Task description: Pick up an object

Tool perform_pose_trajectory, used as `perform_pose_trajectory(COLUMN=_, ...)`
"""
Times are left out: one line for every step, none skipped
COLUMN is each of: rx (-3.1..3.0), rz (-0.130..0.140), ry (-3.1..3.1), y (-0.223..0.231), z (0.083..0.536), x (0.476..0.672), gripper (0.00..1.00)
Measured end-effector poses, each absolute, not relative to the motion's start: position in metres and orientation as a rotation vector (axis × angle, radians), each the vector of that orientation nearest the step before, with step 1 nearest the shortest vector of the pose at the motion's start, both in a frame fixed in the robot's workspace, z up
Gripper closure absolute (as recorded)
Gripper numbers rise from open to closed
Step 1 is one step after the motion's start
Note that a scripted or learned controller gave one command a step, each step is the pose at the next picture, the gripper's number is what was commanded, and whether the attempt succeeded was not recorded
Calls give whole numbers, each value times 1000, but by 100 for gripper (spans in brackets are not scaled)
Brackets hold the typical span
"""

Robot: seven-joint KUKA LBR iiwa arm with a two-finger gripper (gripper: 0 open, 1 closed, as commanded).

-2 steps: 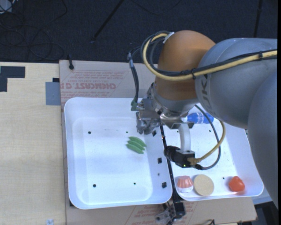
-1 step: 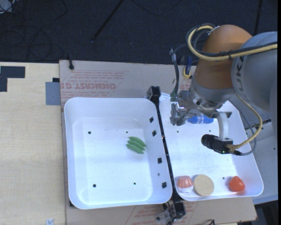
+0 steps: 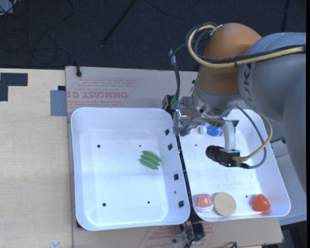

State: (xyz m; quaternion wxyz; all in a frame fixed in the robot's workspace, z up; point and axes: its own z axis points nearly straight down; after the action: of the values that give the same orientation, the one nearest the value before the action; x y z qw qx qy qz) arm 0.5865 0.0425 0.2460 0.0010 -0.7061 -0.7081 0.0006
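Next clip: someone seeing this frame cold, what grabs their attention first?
The big grey arm with its orange band, leaning in from the right over the top of the right bin, dominates. Next comes the green pea pod lying alone near the middle of the left bin. Along the right bin's near edge sit a pink-and-white piece, a tan disc and a red-orange piece.

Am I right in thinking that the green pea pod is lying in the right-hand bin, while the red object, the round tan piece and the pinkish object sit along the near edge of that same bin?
Not quite: the camera view shows the green pea pod in the left bin. The red object, round tan piece and pinkish object do sit along the right bin's near edge.
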Motion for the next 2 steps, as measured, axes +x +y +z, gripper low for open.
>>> perform_pose_trajectory(rx=-2219, rz=12, ry=-2215, y=31, z=209, x=551, gripper=100)
perform_pose_trajectory(rx=-2217, rz=-1, ry=-2225, y=78, z=249, x=575, gripper=100)
